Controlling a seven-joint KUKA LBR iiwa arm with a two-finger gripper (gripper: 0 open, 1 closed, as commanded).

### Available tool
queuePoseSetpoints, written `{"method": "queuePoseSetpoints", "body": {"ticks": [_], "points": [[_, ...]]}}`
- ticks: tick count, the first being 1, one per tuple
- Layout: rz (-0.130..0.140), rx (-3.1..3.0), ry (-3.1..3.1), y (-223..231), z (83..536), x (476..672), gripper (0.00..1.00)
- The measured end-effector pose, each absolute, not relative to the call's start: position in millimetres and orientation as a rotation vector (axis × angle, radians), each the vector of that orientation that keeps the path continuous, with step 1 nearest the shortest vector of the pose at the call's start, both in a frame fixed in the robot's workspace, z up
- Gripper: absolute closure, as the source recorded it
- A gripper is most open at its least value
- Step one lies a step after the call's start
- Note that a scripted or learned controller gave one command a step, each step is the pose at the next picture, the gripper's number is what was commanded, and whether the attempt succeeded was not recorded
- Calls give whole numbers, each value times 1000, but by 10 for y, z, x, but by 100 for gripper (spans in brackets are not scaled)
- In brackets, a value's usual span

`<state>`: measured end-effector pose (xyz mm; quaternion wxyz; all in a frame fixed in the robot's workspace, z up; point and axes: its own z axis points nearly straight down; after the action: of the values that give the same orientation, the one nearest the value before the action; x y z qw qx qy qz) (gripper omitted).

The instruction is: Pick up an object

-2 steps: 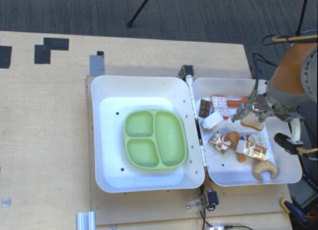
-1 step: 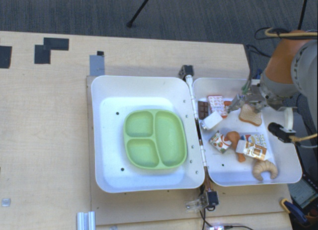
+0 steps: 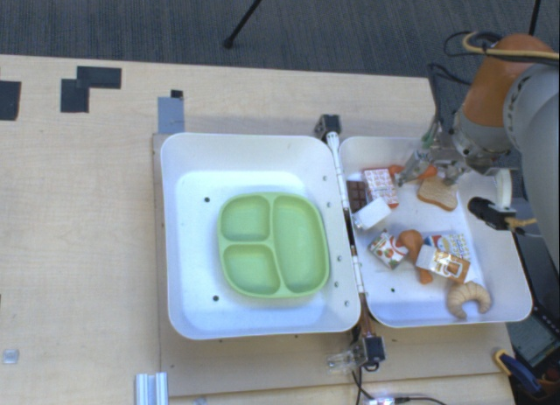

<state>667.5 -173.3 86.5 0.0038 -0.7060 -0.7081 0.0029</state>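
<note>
One toast slice (image 3: 438, 192) just below hand (image 3: 429, 165)

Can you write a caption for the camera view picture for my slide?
Robot tool hovers by toast in the right bin; green tray sits left.

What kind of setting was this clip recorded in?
Probably a robotics lab bench for pick trials: two white bins on a wooden bench, toy food like a croissant, and a tripod leg on grey carpet.

Two white bins (image 3: 175, 219), one green tray (image 3: 273, 246), one croissant (image 3: 468, 298), one toast slice (image 3: 437, 192).
</note>
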Motion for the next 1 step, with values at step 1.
{"method": "queuePoseSetpoints", "body": {"ticks": [1], "points": [[16, -2207, -2232, -1750, 988, 6684, 100]]}}
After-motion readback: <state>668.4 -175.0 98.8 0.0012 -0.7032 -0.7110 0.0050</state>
